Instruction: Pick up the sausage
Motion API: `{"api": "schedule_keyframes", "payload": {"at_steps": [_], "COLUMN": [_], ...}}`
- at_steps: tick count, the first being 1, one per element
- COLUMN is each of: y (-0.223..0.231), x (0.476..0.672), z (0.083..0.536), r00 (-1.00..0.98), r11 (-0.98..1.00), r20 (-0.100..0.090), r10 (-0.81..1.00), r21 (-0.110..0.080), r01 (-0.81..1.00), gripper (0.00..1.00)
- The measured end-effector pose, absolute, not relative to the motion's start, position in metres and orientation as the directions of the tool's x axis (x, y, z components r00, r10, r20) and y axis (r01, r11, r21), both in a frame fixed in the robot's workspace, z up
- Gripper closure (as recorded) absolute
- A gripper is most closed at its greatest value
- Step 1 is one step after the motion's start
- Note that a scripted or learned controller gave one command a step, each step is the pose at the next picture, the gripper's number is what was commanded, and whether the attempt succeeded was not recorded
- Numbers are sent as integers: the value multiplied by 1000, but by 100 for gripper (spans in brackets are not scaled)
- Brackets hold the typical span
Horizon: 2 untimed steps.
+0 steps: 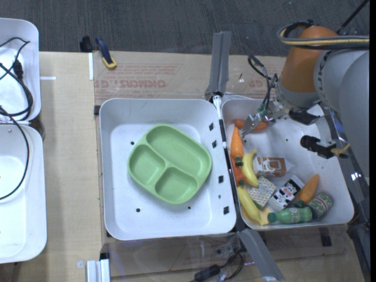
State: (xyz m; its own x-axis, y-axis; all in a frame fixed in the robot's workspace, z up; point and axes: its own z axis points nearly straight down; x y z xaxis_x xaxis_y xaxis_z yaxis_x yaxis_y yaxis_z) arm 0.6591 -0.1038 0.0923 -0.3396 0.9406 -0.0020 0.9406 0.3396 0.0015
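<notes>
The end effector (256, 122) sits low in the right shallow white bin (343, 175), touching a small orange-red sausage (258, 124); grip state cannot be determined.

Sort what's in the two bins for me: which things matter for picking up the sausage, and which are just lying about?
For the job:
- orange-brown oblong sausage, near the white right bin's lower corner
- gripper, at that bin's far end

Lying about:
- green divided plastic plate
- long orange carrot
- yellow banana
- green bottle
- small brown-and-white carton
</notes>
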Motion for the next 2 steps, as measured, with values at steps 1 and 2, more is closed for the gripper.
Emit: {"api": "schedule_keyframes", "payload": {"at_steps": [1,2], "y": [-105,-105], "x": [660,660], "z": [103,102], "r00": [-340,-340], "r11": [340,340], "r20": [-5,-5], "r10": [940,940], "r21": [4,4], "r01": [940,940], "gripper": [100,0]}}
